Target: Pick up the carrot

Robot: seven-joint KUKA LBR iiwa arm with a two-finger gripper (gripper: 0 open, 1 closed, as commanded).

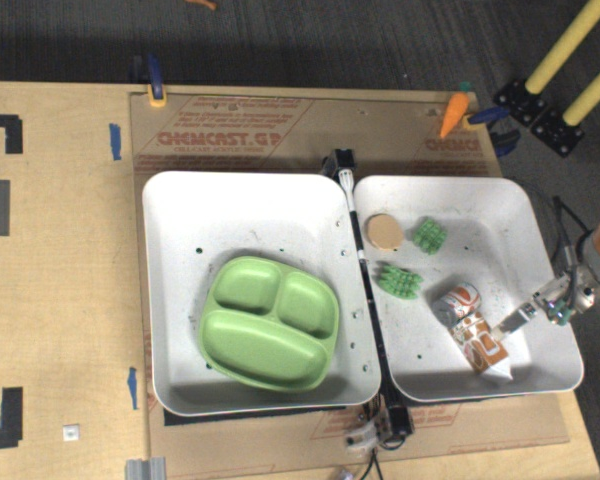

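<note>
On the surface, past the bins: carrot (pixel 453 114), lying on the cardboard near the right bin's far corner
Right bin (pixel 540 218): brown disc (pixel 384 231), two green pieces, crumpled packet (pixel 474 334)
Left bin (pixel 170 268): green divided tray (pixel 270 320)
Pincer (pixel 542 308): at right bin's right edge, grip state unclear, well apart from carrot

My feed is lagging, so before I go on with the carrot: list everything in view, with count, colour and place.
carrot: 1, orange, on the cardboard behind the right bin, outside both bins
left bin: 1, white
right bin: 1, white
divided tray: 1, green, in the left bin
round disc: 1, tan, right bin, far left
knobbly pieces: 2, green, right bin
crumpled packet: 1, orange and white, right bin, near side
end effector: 1, metallic, at the right bin's right rim
</note>
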